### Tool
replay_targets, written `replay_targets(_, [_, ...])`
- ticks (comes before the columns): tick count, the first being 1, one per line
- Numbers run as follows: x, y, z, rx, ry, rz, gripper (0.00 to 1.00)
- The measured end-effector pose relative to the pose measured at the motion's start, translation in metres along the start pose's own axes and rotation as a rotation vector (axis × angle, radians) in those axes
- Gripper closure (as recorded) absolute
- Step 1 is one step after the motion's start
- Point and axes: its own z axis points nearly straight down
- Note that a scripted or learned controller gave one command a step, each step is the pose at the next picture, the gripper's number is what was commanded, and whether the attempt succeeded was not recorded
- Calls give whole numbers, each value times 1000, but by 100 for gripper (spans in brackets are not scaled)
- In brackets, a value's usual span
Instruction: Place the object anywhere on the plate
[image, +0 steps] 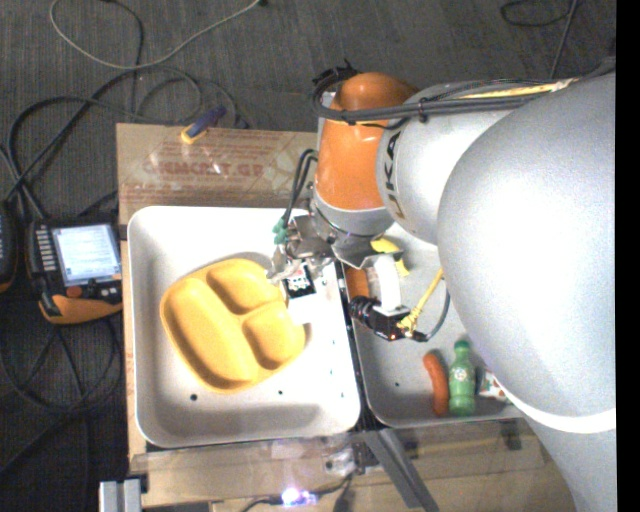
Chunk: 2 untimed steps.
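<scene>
the arm (520, 210) comes in from the right of the camera view and takes up most of that side, with the orange band (352, 165) sitting just above the wrist. the gripper (293, 268) hangs over the bin on the left (150, 400), right at the upper right edge of the yellow plate (215, 320). honestly can't tell if it's spread apart or clamped on something, the wrist hides too much from this angle, and i can't tell whether it's touching the plate or just above it.

the plate is a three-compartment one, lying flat in the middle of that bin and turned a bit off square to the walls.

as for the object, i can't tell which one is meant. the loose stuff i can see is all in the bin on the right (400, 395): an orange-red sausage-looking thing (436, 382) and a green bottle (460, 378) lying side by side near the front wall, just about touching. there's a bit of something yellow (388, 245) poking out from under the arm further back, and a small orange thing (357, 283) close to that bin's left wall. both are too hidden to name.

outside the bins, a tablet-like controller (82, 252) lies on the dark floor to the left among some cables (60, 130). a brown board (200, 170) sticks out behind the left bin, with a small blue and yellow thing (201, 122) at its far edge.
</scene>
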Motion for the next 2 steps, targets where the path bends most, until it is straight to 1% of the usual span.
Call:
replay_targets(1, [5, -10, -1, 0, -2, -49, 100])
replay_targets(2, [13, 7, 12, 0, -2, -151, 100])
